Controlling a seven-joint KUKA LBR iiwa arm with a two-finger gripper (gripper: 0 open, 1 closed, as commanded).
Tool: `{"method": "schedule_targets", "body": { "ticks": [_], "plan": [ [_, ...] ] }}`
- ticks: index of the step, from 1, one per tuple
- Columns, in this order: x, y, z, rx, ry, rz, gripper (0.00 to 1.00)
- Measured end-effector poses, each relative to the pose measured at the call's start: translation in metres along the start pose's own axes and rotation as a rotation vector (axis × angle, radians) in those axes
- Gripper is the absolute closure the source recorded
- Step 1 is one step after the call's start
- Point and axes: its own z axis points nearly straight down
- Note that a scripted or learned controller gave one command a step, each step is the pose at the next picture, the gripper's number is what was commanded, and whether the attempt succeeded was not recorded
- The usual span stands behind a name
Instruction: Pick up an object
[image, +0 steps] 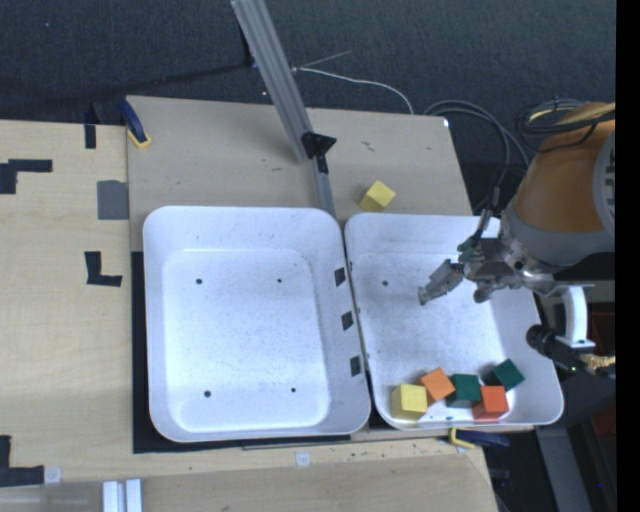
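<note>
Five blocks (455, 391) sat clustered at near edge of right bin (400, 250); your gripper (455, 284) hovered mid-bin, well apart from them, jaws spread, holding nothing. Cluster lay toward front of bin from jaws. Stray yellow cube (378, 196) lay on table behind bin

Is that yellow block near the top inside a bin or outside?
Outside. The yellow block lies on the bench, beyond the right bin.
</note>
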Motion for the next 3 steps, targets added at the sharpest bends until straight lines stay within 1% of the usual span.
{"method": "schedule_targets", "body": {
  "ticks": [1,2,3],
  "plan": [
    [0.062,0.075,0.041,0.000,0.001,-0.007,0.00],
    [0.147,0.098,0.038,-0.001,0.003,-0.008,0.00],
    [0.106,0.117,-0.046,-0.010,-0.002,0.002,0.00]
  ]
}}
